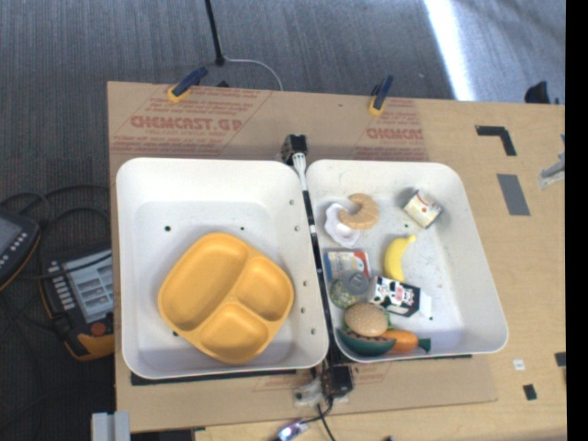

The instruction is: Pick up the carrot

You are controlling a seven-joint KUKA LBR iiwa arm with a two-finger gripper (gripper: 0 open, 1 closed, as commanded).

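Carrot (pixel 404 341) lies at right bin's (pixel 478 246) near edge; pincer's state cannot be told.

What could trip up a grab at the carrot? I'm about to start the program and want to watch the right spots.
The carrot lies at the right bin's near wall, so a claw may hit the rim. It touches a green bowl holding a burger, and a small cow-print carton sits just behind, so any of these could get nudged or grabbed instead.

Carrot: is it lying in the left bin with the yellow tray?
No, the carrot lies at the near edge of the right bin, while the yellow tray sits in the left bin.
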